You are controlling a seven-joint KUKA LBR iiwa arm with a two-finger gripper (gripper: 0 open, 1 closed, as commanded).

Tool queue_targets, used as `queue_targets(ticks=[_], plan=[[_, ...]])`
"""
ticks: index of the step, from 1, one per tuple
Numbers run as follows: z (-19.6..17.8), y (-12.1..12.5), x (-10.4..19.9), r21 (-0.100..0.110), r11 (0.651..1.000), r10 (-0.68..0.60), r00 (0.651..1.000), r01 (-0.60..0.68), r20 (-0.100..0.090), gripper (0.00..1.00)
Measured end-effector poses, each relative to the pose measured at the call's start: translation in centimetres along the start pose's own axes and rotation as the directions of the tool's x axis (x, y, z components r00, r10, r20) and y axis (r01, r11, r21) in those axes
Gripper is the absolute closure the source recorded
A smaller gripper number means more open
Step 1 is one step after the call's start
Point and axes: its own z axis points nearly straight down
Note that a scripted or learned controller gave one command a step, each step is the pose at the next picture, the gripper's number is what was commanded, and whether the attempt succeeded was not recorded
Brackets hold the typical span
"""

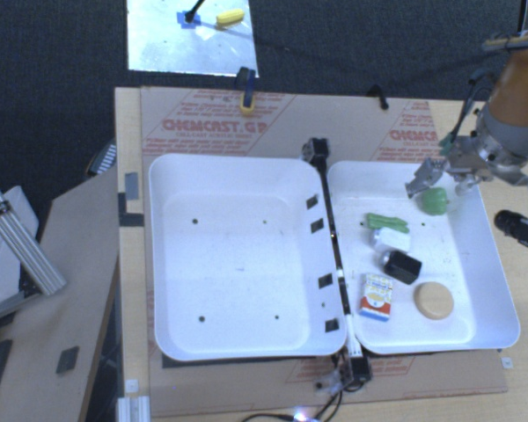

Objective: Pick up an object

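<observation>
Start from the bench: two white bins sit side by side on it. The left bin has bare floor, while the right bin carries everything you could take. Your arm comes in over that bin's far right corner, and the gripper hangs there above the rim region, its fingers spread with nothing between them.

Just below and beside the fingertips, near the far right corner of the right bin, lies a green round object. It looks like the nearest candidate, so I judge the step in hand is lining up and lowering onto it. Centre the fingers across it before you descend; it sits close to the bin's wall, so keep the outer finger clear of the rim.

The other things cluster toward the bin's middle and near edge: a flat green piece touching a white piece, a black block just beside them, a small carton near the left wall, and a tan disc toward the near edge. They crowd each other, so the green round one is probably the cleaner grasp. Close only once the fingers straddle it.
</observation>
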Motion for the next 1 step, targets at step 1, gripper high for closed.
queue_targets(ticks=[1], plan=[[15.87,-1.01,-2.99,0.009,1.0,0.004,1.0,-0.004,-0.003,0.0]])
